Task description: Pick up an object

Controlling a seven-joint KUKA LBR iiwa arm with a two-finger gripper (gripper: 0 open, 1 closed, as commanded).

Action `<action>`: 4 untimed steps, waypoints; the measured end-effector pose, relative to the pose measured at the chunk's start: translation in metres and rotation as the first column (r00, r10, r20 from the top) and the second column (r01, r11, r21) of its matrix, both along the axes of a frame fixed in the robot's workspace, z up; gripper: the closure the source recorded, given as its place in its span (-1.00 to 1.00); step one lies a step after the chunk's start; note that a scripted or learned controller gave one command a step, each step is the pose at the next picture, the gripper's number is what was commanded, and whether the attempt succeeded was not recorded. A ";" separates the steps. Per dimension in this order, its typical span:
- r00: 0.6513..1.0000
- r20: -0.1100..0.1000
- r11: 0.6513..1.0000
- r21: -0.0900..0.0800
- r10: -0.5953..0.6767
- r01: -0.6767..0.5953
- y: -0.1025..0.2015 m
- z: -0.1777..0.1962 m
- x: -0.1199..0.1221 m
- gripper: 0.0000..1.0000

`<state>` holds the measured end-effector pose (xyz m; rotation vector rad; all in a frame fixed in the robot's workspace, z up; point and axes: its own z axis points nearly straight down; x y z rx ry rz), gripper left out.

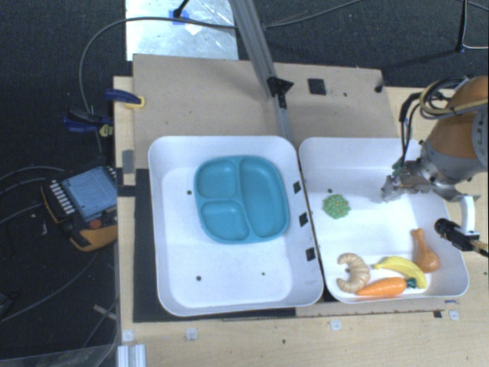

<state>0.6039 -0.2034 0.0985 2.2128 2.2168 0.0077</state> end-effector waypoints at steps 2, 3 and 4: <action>1.000 -0.004 1.000 0.001 0.003 -0.003 0.003 0.111 -0.002 1.00; 1.000 -0.001 1.000 0.001 0.005 -0.005 0.008 0.175 0.003 1.00; 1.000 -0.009 1.000 0.005 0.009 -0.009 0.069 0.171 -0.011 1.00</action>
